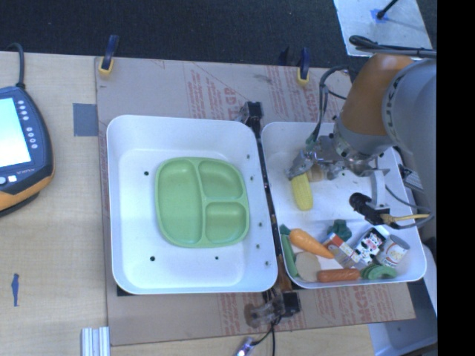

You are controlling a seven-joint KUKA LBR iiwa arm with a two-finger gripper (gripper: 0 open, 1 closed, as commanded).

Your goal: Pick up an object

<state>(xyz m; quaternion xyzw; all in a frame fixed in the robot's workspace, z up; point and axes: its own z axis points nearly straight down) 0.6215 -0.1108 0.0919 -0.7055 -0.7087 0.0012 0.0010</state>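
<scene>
My gripper [315,165] hangs low over the upper part of the right bin [276,145], under the grey arm with its orange band. A yellow corn cob [302,193] lies just below and slightly left of the gripper, its top end touching or almost touching it. Along the bin's front lie an orange carrot [312,243], a red sausage [338,276], a tan disc [305,262], a green ring [383,272] and a black-and-white toy [367,245]. I see nothing held in the gripper.
The left bin [133,143] holds a green divided plate [200,201]. A teach pendant [18,145] rests on the bench at the far left. A small can [396,252] and a teal piece [340,228] sit among the right bin's clutter.
</scene>
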